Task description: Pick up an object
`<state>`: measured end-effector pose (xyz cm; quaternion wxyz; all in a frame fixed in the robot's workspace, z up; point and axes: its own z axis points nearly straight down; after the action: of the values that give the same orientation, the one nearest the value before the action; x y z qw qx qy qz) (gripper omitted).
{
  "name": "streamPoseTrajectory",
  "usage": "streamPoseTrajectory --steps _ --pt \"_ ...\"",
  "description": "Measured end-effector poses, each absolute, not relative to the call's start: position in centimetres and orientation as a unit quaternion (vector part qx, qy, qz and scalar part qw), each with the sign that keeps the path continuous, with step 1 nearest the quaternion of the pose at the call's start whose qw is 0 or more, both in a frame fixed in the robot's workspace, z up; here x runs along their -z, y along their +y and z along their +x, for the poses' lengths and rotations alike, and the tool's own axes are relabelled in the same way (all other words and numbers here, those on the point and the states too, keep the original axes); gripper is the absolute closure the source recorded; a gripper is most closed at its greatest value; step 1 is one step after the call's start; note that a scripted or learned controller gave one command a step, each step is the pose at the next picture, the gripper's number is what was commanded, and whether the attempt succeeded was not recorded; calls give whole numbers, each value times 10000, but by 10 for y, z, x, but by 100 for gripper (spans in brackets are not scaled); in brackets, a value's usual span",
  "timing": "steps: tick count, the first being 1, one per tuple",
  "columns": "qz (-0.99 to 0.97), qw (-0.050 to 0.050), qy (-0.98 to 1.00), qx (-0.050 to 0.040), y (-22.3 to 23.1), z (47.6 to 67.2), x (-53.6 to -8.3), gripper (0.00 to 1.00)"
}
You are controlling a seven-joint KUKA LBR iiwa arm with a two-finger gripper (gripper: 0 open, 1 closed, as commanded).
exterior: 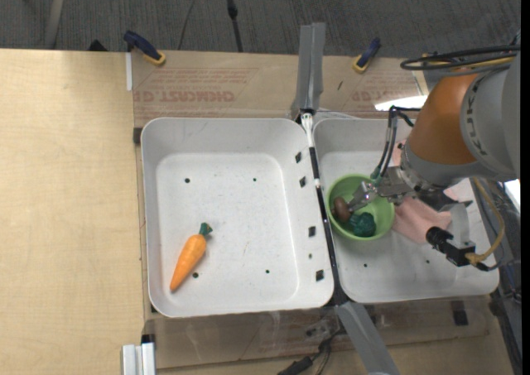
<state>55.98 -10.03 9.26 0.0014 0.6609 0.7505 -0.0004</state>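
An orange toy carrot (190, 257) with a green top lies in the left bin (166, 141), near its front left corner. In the right bin (348, 146) stands a green bowl (377, 226) holding a brown object (340, 207) and a dark green object (362, 221). My gripper (364, 196) reaches down from the right into the bowl, just above these two objects. The arm hides the bowl's far right rim.
A pink cloth (416, 216) lies in the right bin beside the bowl, partly under the arm. A grey divider post (311, 59) stands between the bins at the back. Two clamps (145, 47) (365, 54) hold the cardboard behind the bins.
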Motion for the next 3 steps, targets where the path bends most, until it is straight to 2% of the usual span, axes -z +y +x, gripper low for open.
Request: streamPoseTrajectory --steps 1,2,3 --pt "5917 8 8061 7 -98 627 -92 0" --pt "5277 -1 8494 5 -155 579 -92 0" --pt "6184 7 7859 4 -101 614 -91 0"
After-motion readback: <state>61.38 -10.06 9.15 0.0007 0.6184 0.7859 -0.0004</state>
